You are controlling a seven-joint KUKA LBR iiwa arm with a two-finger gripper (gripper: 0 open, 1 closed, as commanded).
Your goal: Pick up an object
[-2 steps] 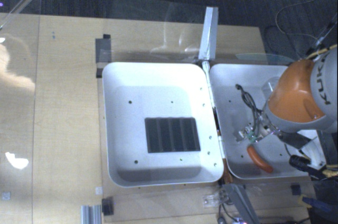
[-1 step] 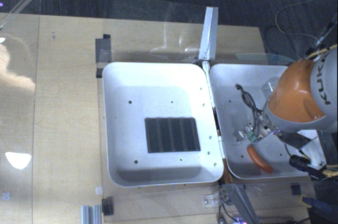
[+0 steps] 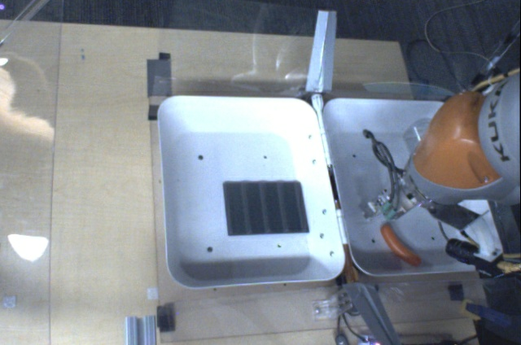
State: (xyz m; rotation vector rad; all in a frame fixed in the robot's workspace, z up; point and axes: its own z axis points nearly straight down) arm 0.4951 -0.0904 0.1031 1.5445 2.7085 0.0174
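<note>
Claw [image 3: 383, 207] is hovering in your right bin [image 3: 358, 164]; its state you cannot tell. An orange-red sausage-shaped object [image 3: 400, 245] is lying just beside it.

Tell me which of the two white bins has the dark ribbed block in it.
The left bin: the dark ribbed block lies on its floor. The right bin holds an orange-red sausage-shaped object.

Left bin [image 3: 175, 172]: I see a ribbed block [image 3: 265, 207] inside. Right bin [image 3: 350, 172]: sausage-like item [image 3: 399, 244] near its front, gripper [image 3: 383, 207] apparently just behind it.
</note>
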